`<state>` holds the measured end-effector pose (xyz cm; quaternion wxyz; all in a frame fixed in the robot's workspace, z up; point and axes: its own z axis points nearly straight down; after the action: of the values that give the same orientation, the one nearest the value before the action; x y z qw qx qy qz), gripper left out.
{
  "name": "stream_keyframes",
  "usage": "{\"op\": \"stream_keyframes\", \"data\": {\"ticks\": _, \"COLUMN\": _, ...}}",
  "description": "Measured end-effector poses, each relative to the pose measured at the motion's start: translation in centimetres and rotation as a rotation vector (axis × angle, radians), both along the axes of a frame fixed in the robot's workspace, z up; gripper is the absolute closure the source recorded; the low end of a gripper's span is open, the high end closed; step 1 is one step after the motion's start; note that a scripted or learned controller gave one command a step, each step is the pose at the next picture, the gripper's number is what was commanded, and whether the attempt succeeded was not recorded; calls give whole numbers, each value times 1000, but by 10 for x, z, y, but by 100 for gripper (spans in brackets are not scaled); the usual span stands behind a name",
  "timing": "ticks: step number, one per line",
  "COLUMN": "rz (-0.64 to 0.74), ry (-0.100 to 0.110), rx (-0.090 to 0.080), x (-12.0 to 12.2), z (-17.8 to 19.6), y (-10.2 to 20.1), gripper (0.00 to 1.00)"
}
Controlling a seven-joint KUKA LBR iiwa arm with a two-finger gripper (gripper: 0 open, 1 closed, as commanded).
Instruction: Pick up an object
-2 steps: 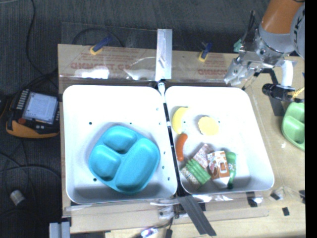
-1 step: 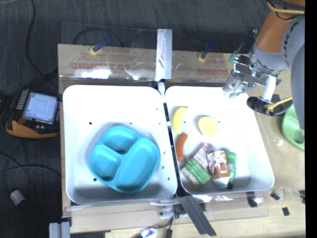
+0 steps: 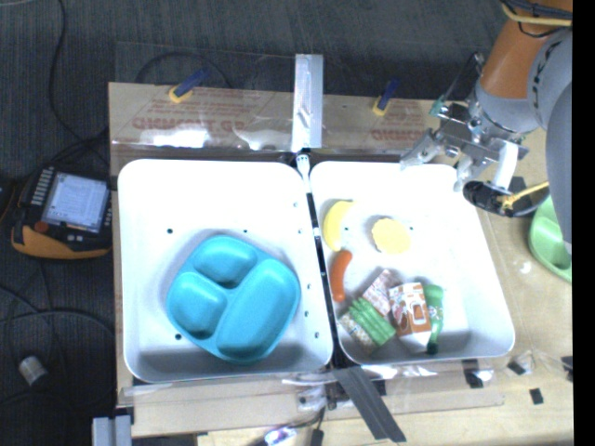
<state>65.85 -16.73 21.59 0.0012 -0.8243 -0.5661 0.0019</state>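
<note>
The grey arm with its orange band comes in at the upper right, and its gripper (image 3: 444, 152) hangs over the far right corner of the right bin (image 3: 483, 249), above the rim and well clear of the things inside. Whether the fingers stand wide or narrow I cannot tell — the metal parts there blur together.

The things to pick lie in the right bin. A yellow banana-shaped piece (image 3: 336, 221) sits near the bin's left wall at the far end, with a flat yellow disc (image 3: 391, 236) just to its right, apart from it. Below the banana piece, an orange carrot-like stick (image 3: 339, 274) lies lengthwise along the left wall. Toward the near side is a cluster of small packets: a green one (image 3: 364, 324), a pale box with a red-brown print (image 3: 379, 295), a white and red carton (image 3: 410, 308) and a narrow green piece (image 3: 434, 316) at its right, all touching or overlapping. Their print is too small to read.

The left bin (image 3: 149, 212) holds a turquoise divided plate (image 3: 234, 295) with three compartments, tilted toward the near right.

Behind the bins a clear sheet on the worktop (image 3: 125, 110) carries red lettering (image 3: 167, 119) — seen reversed and unreadable. On the floor at left lies a handheld pendant (image 3: 65, 207) with a lit screen.
</note>
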Motion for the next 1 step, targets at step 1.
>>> {"op": "stream_keyframes", "data": {"ticks": 1, "rz": 13, "ry": -1, "rx": 1, "x": -62, "z": -123, "y": 36, "gripper": 0}}
